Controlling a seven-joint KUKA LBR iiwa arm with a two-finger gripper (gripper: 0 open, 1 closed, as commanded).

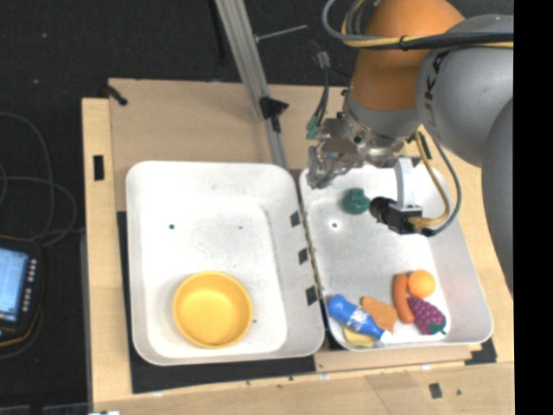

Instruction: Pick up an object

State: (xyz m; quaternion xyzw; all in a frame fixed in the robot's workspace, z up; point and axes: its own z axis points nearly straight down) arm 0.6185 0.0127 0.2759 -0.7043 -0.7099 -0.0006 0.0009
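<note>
Camera view: the grey two-finger gripper is being held over the right shallow white bin's far-left corner, finger state indeterminable, nothing visibly gripped, with the small green round object lying just beside it.

Bench, non-task items: wooden benchtop; slanted metal pole entering from 12 o'clock, bearing a black clamp; handheld screen device at 9 o'clock, off the bench, with black cable looping above it.
</note>
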